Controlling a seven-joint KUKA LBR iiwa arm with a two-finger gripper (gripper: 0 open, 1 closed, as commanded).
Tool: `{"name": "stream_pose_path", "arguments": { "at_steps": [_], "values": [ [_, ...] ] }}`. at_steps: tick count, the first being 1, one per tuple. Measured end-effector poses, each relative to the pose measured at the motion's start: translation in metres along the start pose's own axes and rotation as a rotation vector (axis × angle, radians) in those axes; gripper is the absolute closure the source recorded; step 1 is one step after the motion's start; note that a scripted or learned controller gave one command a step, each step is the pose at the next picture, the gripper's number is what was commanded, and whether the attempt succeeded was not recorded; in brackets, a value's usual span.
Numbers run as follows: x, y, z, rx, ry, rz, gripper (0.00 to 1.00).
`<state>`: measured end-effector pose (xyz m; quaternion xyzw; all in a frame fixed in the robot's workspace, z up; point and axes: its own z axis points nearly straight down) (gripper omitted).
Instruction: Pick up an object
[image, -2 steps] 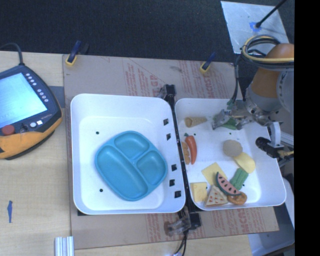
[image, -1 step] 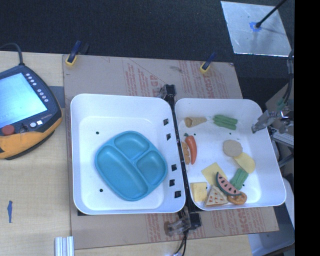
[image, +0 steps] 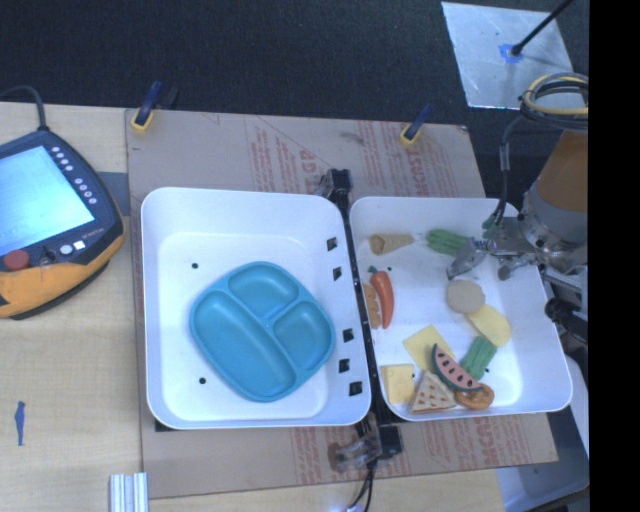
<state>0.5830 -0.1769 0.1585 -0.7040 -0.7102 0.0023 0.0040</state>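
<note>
Gripper (image: 487, 262) over right bin (image: 395, 215), fingers spread open, gripping nothing; just above round beige disc (image: 465, 296); beside green pickle (image: 447, 240).

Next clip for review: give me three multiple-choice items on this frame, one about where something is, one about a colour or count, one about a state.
1. Where does the divided plate lie?
A. In the left bin
B. In the right bin
C. On the cardboard outside the bins

2. What colour is that plate?
A. Red
B. Blue
C. Yellow

3. How is the plate loaded?
A. Heaped with toy food
B. Holding one carrot
C. Nothing in its compartments

Answers:
1. A: the plate sits inside the left bin, while the toy food lies in the right bin.
2. B: it is light blue against the white bin.
3. C: all three compartments show bare blue; the carrot lies in the right bin, where the end effector hangs.
</note>
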Motion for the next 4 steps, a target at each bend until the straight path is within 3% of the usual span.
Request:
{"name": "stream_pose_path", "arguments": {
  "at_steps": [1,2,3,4],
  "values": [
    [-0.022,-0.058,0.053,0.003,0.0,0.007,0.0],
    [0.025,0.0,0.067,-0.009,-0.002,-0.003,0.0],
    [0.021,-0.002,0.055,-0.008,-0.004,0.001,1.0],
    [0.1,0.026,-0.04,-0.018,0.0,-0.004,1.0]
  ]
}}
